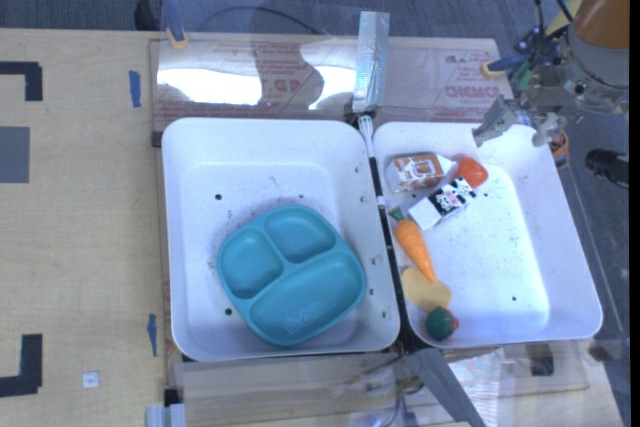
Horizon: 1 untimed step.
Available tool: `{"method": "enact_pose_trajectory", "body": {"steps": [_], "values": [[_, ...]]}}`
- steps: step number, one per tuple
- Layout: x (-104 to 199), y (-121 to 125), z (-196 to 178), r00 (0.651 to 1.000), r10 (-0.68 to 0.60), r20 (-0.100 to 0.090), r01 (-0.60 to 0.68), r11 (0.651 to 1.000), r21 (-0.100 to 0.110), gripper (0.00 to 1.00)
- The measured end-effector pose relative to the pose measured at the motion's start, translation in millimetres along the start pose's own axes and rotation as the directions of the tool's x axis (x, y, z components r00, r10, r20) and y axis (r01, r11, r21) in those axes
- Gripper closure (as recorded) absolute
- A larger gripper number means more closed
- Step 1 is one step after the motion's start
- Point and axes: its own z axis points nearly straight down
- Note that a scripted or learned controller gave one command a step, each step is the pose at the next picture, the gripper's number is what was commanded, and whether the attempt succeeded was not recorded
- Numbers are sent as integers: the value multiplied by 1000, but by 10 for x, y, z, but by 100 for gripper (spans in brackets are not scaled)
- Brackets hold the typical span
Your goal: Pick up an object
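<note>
Arm cropped, small toys hard to read.
Arm (605, 15) cut off by right and top edges; gripper (520, 123) finger state unclear. Print on packet (418, 171) and black-and-white toy (450, 199) too small to tell. Counter (70, 215) cropped left and bottom.

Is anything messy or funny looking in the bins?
A little: the toy carrot and the other small things are bunched along the right bin's left wall. The blue divided tray sits crooked in the left bin.

Two white bins (200, 155) look like smooth, slightly glossy plastic. A teal divided plate (291, 273) has a matt plastic finish. The bench (80, 245) is pale wood, and clear shiny plastic sheeting (260, 65) stands behind.
</note>
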Motion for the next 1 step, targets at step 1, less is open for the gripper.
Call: {"method": "enact_pose_trajectory", "body": {"steps": [1], "values": [[-87, -414, 1366, 996, -87, -3, 87, 996, 11, 0]]}}
